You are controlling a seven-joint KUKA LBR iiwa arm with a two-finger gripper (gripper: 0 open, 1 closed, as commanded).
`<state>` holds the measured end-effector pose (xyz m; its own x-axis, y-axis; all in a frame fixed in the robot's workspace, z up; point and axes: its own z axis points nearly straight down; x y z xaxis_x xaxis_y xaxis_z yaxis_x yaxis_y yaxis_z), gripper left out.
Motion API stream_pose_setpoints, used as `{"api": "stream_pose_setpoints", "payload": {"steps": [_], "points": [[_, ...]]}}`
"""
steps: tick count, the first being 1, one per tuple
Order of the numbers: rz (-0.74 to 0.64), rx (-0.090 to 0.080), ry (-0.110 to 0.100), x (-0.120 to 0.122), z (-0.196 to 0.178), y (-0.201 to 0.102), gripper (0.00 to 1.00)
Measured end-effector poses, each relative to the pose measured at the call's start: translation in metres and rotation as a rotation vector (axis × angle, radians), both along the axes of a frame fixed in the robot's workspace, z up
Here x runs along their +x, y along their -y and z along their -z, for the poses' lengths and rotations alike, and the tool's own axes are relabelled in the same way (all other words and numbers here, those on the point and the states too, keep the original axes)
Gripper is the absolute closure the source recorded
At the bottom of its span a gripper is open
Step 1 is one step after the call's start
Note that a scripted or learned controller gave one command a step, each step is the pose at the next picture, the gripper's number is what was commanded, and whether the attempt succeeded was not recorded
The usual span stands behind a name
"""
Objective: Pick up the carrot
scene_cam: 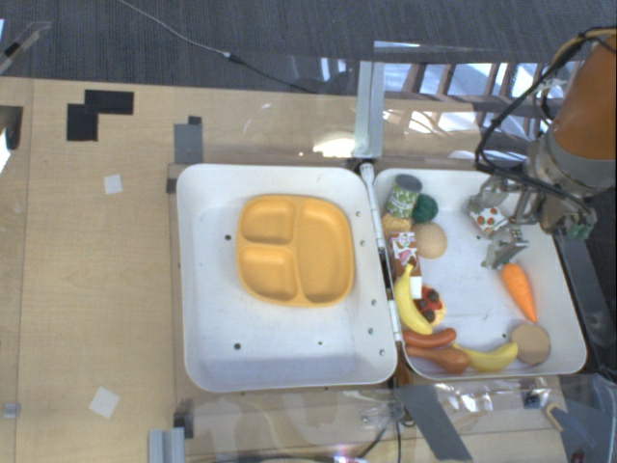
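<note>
The carrot [519, 290] is orange and tapered, and lies in the right bin [569, 355] near its right wall, tip pointing toward the front. My gripper [503, 234] hangs over the bin's back right part, just above and left of the carrot's thick end. A small white and red block [488, 220] sits right at the gripper's left side. Nothing orange is lifted off the bin floor.
The right bin also holds two bananas [409, 302], two sausages [430, 338], a brown round piece [528, 341] by the carrot's tip, a tan egg shape [431, 240], a green vegetable [413, 204] and a small carton [404, 251]. A yellow divided plate [294, 249] lies in the left bin [207, 355].
</note>
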<state>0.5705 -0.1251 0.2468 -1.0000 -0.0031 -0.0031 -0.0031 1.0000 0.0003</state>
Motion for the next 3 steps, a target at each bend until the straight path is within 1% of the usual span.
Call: {"api": "stream_pose_setpoints", "payload": {"steps": [1, 2, 3], "points": [[0.028, 0.002, -0.011, -0.021, 0.114, 0.055, 0.00], [0.100, 0.001, 0.006, -0.013, 0.159, 0.079, 0.00], [0.094, -0.001, 0.013, -0.010, 0.149, 0.078, 1.00]]}}
